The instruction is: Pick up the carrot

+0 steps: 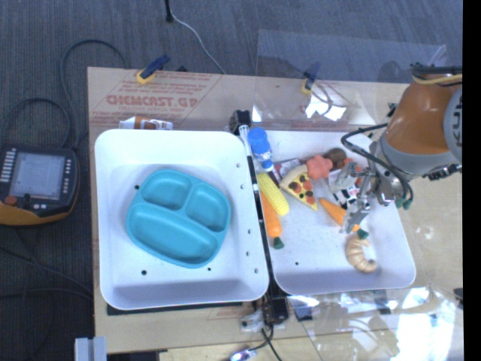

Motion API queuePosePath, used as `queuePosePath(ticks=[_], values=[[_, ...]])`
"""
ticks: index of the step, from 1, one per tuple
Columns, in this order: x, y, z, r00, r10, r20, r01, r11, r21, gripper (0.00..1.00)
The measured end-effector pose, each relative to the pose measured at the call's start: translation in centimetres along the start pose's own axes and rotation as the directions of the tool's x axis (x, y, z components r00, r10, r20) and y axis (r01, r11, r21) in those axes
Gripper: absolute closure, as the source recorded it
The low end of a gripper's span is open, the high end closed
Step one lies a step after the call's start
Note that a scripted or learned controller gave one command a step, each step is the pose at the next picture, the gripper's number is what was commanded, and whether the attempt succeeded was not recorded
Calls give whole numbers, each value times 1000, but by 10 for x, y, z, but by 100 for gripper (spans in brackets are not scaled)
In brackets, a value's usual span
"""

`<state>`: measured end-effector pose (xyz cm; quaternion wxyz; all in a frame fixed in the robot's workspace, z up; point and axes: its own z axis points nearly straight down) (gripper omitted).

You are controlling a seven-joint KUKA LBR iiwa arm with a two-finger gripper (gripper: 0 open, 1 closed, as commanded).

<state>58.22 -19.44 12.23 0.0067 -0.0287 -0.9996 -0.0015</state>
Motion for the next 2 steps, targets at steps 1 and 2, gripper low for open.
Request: queuePosePath(ticks=[1,2], values=[[15,-21,32,960,279,24,-279,960,-13,0],[0,71,31,925,378,29,-378,926,-10,0]])
